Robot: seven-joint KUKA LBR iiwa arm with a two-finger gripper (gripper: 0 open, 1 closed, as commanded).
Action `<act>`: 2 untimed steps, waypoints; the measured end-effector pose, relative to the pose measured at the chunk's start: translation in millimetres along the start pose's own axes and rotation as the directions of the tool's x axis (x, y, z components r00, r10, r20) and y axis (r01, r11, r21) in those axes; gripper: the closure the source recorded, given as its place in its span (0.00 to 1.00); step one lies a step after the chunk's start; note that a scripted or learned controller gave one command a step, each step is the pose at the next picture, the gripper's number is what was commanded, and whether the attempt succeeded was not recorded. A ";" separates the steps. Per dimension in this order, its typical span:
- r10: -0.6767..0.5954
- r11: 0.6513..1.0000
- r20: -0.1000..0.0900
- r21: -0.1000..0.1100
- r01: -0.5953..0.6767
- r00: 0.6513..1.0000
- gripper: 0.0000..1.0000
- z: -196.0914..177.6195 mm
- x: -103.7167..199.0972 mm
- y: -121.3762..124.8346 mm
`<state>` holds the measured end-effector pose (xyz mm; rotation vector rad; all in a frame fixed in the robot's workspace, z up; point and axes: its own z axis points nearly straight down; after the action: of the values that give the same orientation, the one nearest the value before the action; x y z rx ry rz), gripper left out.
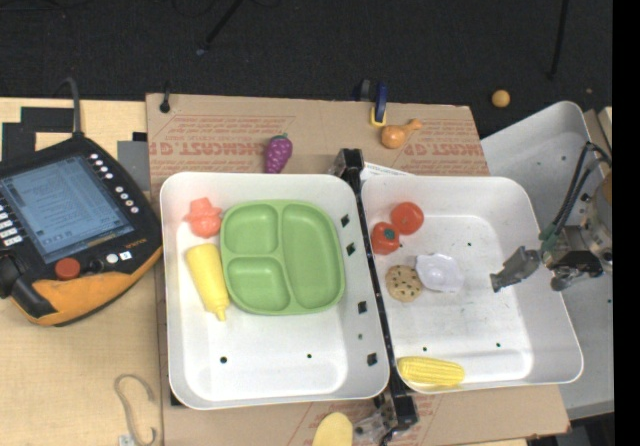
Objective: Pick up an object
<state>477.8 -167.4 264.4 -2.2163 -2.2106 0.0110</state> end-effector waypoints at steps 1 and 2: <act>-0.002 1.000 0.002 -0.010 0.002 1.000 0.00 -5.6 -0.2 1.7; -0.004 1.000 0.001 -0.006 0.004 1.000 0.00 38.3 0.2 -1.1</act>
<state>476.3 -167.0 226.1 -2.2157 -2.2177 0.0049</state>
